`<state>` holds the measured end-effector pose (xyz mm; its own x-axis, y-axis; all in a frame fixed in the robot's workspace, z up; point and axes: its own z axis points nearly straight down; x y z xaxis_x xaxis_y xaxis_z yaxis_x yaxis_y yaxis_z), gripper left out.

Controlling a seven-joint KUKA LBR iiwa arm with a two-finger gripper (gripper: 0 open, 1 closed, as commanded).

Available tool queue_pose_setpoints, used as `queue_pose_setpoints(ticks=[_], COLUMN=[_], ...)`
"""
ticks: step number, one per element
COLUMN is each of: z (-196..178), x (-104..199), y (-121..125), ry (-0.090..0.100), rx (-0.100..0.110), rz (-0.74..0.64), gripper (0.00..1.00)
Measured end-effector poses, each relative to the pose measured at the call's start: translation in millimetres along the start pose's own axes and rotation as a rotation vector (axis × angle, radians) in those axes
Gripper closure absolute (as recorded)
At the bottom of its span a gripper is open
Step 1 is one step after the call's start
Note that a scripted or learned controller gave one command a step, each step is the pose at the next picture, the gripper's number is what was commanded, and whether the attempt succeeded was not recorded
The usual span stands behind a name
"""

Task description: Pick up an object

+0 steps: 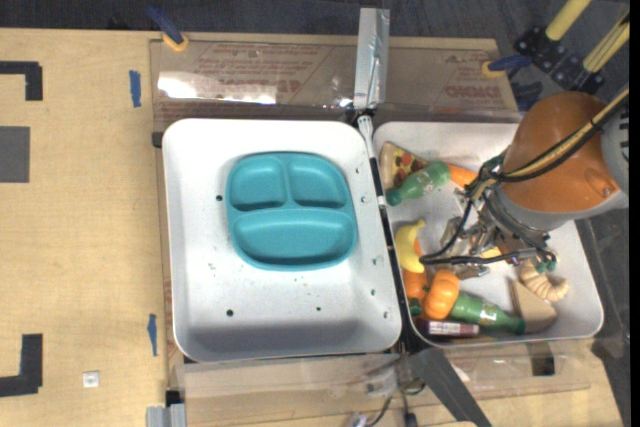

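Hanging low over the right bin [590,295], the gripper [478,250] sits among toys; whether it's open, I cannot tell.

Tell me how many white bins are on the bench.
2: the left bin holding a teal divided plate, and the right bin with toy foods under the gripper.
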<state>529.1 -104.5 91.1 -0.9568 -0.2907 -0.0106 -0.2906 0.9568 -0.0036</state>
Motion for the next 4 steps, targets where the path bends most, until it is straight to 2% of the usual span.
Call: queue_pose_setpoints(ticks=[1,2,3,4], z=[-122,-94,-95,0], x=[-45,-18,-19,33], y=[49,26,26,-13], ry=[-0.007,0.005,0.004,-0.012], rx=[0.000,-0.005,-0.005,0.009], rz=[0.167,-0.526,-0.526,-0.597], gripper=[1.00,1.00,0.00,0.00])
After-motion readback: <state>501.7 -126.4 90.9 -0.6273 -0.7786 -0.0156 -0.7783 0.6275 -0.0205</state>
